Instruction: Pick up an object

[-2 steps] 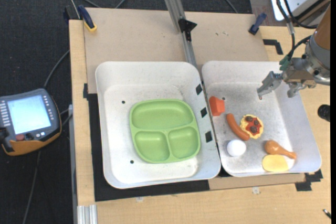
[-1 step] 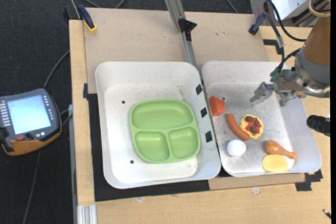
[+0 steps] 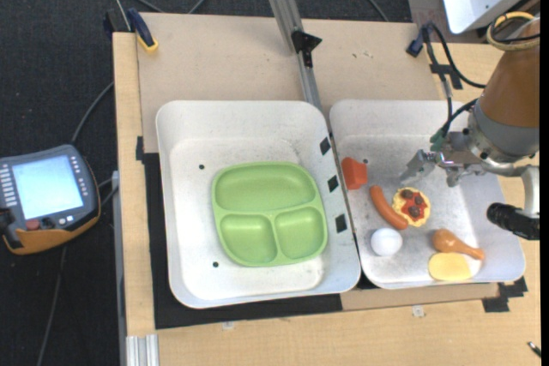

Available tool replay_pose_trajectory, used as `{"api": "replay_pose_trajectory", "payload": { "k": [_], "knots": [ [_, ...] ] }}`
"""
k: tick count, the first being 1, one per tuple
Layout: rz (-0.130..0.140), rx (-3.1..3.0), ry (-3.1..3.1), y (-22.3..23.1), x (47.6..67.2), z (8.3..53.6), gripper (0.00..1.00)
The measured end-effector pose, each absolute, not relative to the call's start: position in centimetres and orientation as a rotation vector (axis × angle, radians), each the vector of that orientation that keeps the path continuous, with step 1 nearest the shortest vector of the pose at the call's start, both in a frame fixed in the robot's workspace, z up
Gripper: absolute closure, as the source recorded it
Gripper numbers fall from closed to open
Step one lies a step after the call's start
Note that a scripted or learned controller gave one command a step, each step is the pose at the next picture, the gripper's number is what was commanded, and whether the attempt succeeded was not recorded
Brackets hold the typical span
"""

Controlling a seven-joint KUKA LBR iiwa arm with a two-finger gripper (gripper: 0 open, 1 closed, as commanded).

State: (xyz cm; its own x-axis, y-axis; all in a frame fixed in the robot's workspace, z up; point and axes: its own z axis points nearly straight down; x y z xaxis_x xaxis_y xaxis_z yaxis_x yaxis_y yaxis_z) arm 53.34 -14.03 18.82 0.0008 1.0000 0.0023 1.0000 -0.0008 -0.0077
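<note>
dark carpet strewn with cables surrounds the tan table (image 3: 223,64), where a teach pendant (image 3: 45,197) lies off to the left and the arm is cut off at the right edge. the left bin (image 3: 184,133) holds a green divided tray (image 3: 268,213). the right bin (image 3: 386,124) holds an orange block (image 3: 354,172), sausage (image 3: 387,207), small pizza (image 3: 412,205), white ball (image 3: 385,242), drumstick (image 3: 457,243) and yellow piece (image 3: 451,268); the end effector (image 3: 434,171) hangs open just above the pizza, gripping nothing.

Arm (image 3: 515,90) cut off by the frame edge at 3 o'clock, its wrist hiding the right bin's (image 3: 377,120) far wall at 2 o'clock; gripper (image 3: 436,167) fingers too small and blurred to read; handheld screen (image 3: 43,197) clipped at 9 o'clock.
</note>
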Motion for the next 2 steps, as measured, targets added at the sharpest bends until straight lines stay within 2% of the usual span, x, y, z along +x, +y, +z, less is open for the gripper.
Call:
{"api": "replay_pose_trajectory", "payload": {
  "k": [1,2],
  "knots": [
    [0.005,-2.218,-2.215,-14.3,52.8,14.4,0.00],
    [-0.002,-2.221,-2.220,-14.3,53.0,15.8,1.00]
  ]
}}
